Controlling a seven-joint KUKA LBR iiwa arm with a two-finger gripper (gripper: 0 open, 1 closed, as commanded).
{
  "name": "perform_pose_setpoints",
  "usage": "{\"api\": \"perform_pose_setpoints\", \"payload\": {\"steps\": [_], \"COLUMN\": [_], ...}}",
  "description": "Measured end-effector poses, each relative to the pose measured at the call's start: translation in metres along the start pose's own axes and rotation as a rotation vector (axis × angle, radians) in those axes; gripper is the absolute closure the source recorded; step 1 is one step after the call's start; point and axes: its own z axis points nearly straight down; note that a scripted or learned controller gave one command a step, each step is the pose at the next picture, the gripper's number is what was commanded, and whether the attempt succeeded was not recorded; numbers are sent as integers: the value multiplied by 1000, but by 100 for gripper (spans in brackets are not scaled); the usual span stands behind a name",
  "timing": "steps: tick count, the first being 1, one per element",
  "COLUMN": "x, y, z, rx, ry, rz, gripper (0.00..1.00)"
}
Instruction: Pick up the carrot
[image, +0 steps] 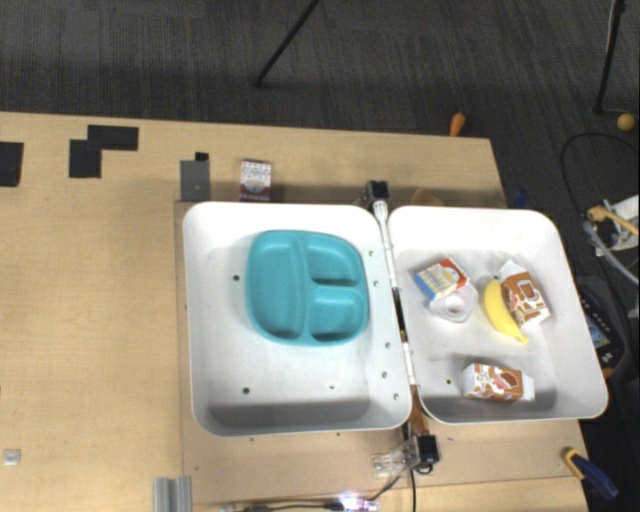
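A teal plastic divided tray (305, 286) fills the left white bin (215, 400), leaving bare floor at six o'clock. In the right white bin (560, 400), small cartons (440, 280) and a yellow banana (500, 310) crowd the centre; its twelve o'clock strip stays open.

The bench (90, 330) looks like pale, matt wood or plywood with a smooth face, and the two bins (210, 300) appear as smooth white plastic with a soft sheen. The teal divided plate (305, 287) in the left bin looks like smooth, slightly glossy plastic. In the right bin the small cartons (497, 382) seem printed paperboard, the banana (502, 310) has a smooth yellow skin, and the floor (400, 60) beyond is dark, rough carpet.
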Motion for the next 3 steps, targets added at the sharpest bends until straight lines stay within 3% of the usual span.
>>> {"api": "perform_pose_setpoints", "payload": {"steps": [3], "x": [0], "y": [0], "z": [0], "rx": [0], "ry": [0], "rz": [0], "gripper": [0]}}
